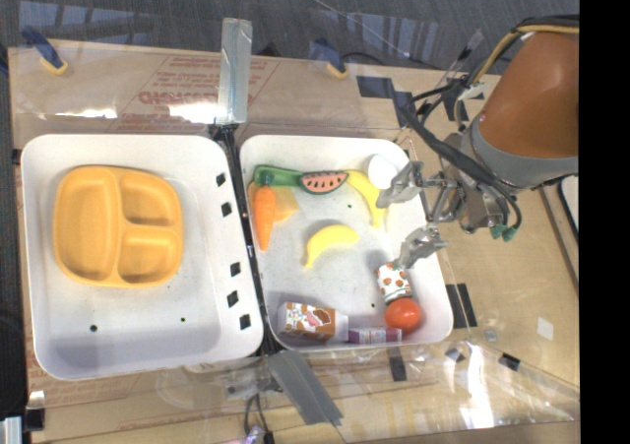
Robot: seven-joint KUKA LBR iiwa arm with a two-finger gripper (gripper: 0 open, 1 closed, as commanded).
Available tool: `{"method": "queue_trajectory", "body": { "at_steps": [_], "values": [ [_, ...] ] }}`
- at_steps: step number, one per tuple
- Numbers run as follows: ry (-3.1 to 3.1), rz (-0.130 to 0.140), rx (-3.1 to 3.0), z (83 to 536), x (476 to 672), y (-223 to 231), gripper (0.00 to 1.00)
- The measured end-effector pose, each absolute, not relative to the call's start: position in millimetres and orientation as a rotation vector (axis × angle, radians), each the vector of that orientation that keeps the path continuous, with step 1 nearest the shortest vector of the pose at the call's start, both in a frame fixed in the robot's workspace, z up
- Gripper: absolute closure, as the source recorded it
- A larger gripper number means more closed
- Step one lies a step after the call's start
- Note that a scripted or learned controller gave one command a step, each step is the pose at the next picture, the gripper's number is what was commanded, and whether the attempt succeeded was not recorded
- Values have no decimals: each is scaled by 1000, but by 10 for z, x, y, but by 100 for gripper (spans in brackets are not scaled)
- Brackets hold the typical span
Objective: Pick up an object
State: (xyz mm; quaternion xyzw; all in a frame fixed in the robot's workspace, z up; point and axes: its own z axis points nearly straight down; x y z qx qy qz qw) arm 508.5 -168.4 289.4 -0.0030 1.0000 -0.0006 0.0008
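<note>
The claw [411,216] hangs spread open and empty over the right white plastic bin [295,145], near its right wall. Best to centre above one separate target before descending: the curved yellow plastic banana [329,241] lies clear mid-bin, whereas the small red-spotted white carton [393,282] touches the red toy tomato [403,314].

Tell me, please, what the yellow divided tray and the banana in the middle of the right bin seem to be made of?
The divided tray looks like moulded plastic with a matte finish: uniform yellow-orange colour and soft rounded compartment edges. The banana seems to be a toy, probably plastic: even, unblemished yellow and a smooth surface, though the view leaves foam or rubber open.
</note>
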Motion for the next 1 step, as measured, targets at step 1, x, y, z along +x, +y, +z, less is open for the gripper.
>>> {"method": "queue_trajectory", "body": {
  "at_steps": [1],
  "values": [
    [3138, 6, -267, 1717, 5759, -2082, 0]
  ]
}}
